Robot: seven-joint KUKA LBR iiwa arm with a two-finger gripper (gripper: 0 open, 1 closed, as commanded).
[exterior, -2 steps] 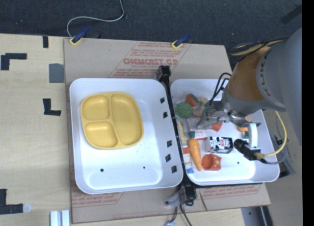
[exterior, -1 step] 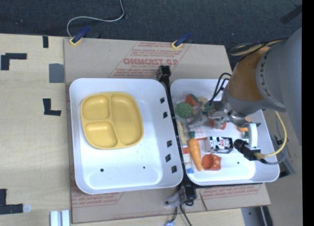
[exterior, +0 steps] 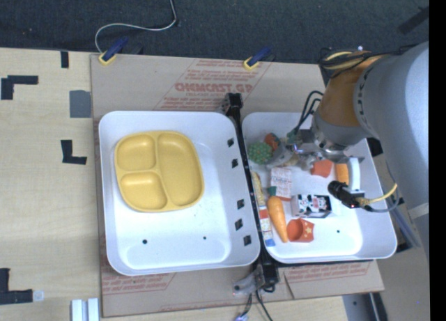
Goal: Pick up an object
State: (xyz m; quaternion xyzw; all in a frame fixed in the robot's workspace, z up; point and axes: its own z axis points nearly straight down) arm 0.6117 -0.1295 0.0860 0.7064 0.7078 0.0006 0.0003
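The right bin (exterior: 376, 241) holds several small toy items. A green broccoli-like piece (exterior: 259, 151) lies at its back left, with a small red-brown piece (exterior: 271, 141) beside it. A white packet (exterior: 281, 179) sits mid-bin. An orange carrot (exterior: 277, 217) and a red piece (exterior: 301, 230) lie toward the front, with a black-and-white piece (exterior: 313, 205) behind them. An orange block (exterior: 321, 168) and an orange cylinder (exterior: 341, 172) lie on the right. My gripper (exterior: 304, 147) hangs low over the bin's back middle, between the red-brown piece and the orange block.
The left bin (exterior: 118, 243) carries a yellow divided plate (exterior: 159, 170) in its back half. The grey arm with its orange band (exterior: 341, 97) covers the right bin's back right corner. A black divider with clips (exterior: 244, 187) runs between the bins.
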